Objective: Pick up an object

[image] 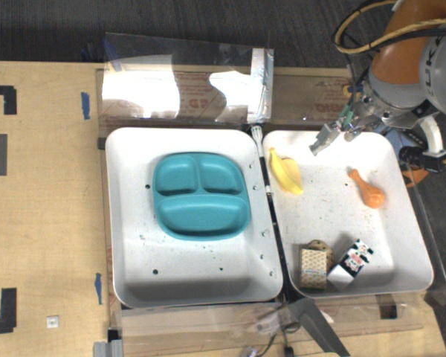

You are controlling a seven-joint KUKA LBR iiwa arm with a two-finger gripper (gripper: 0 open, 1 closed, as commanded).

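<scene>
The right bin (401, 199) holds a yellow banana (286, 173) near its left wall, an orange carrot-like toy (368, 188) toward the right, a tan woven cube (314, 265) and a black-and-white box (354, 259) at the front. My gripper (328, 136) hangs over the back edge of the right bin, above and right of the banana, with nothing visible between its fingers. The arm comes in from the upper right.
The left bin (126, 259) carries a teal divided plate (201, 195). A clear plastic sheet (186, 88) stands behind the bins. Yellow and black cables (357, 21) loop near the wrist. Cardboard bench (37, 199) lies to the left.
</scene>
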